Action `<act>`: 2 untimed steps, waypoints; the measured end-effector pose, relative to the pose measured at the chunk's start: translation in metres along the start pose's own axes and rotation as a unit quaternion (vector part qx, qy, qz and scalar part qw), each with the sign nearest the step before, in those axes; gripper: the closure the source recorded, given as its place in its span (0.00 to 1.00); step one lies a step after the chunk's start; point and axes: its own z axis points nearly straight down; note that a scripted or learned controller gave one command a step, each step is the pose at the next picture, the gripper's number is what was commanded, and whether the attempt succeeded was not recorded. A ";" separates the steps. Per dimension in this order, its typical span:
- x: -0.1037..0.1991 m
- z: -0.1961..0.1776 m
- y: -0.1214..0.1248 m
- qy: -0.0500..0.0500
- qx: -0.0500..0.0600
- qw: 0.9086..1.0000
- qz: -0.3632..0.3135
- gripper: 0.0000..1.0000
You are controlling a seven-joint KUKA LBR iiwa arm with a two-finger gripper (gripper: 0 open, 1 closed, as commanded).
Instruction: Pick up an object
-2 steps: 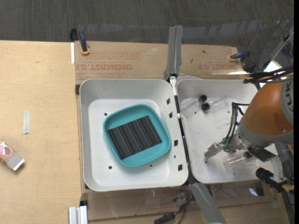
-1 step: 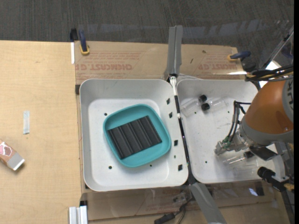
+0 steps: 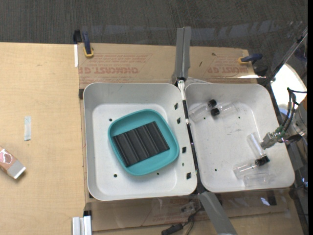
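The tool (image 3: 272, 138) sits at the right bin's (image 3: 230, 94) right edge; its state cannot be determined. Clear plastic tubes (image 3: 252, 166) lie just beside it. The left bin (image 3: 98, 180) holds a teal tray (image 3: 142, 142).

This is a robotics lab or test cell, not a home. A plain wooden tabletop (image 3: 39, 82) carries 2 shallow white bins (image 3: 93, 106) set side by side, joined at a grey divider rail (image 3: 183, 53) toward 12 o'clock. Printed cardboard sheeting (image 3: 127, 65) lies under the bins, pinned at 11 o'clock and 1 o'clock by spring clamps (image 3: 87, 48). Grey office carpet (image 3: 146, 9) runs beyond the far edge. At 3 o'clock, loose cables and wiring (image 3: 286, 126) hang beside the right bin, near metal framing. At 6 o'clock, aluminium bracket pieces (image 3: 80, 225) sit at the tabletop's front.
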 end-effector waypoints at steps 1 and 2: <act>-0.036 -0.075 0.038 0.000 0.000 0.999 0.046 1.00; -0.030 -0.079 0.013 0.000 0.001 0.995 0.097 1.00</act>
